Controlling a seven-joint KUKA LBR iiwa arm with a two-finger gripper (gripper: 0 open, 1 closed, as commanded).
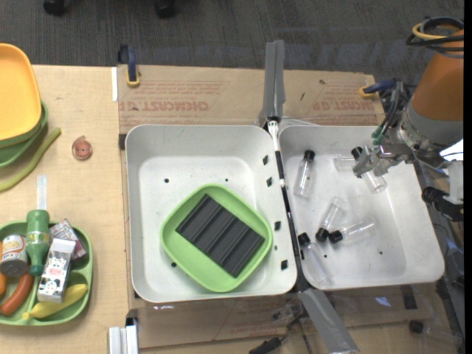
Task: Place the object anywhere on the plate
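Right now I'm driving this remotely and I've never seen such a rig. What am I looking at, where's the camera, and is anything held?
One camera looks down at a slant on two white bins. The grey-and-orange robot arm reaches in from the right; its gripper hangs over the right bin, among clear vials with black caps. Whether it holds one, I cannot tell. The left bin holds a green plate with a dark ridged block on it. On the bench further left lie toy foods on a green tray.

green plate (pixel 177 236), dark ribbed insert (pixel 221 234), white bins (pixel 147 153)
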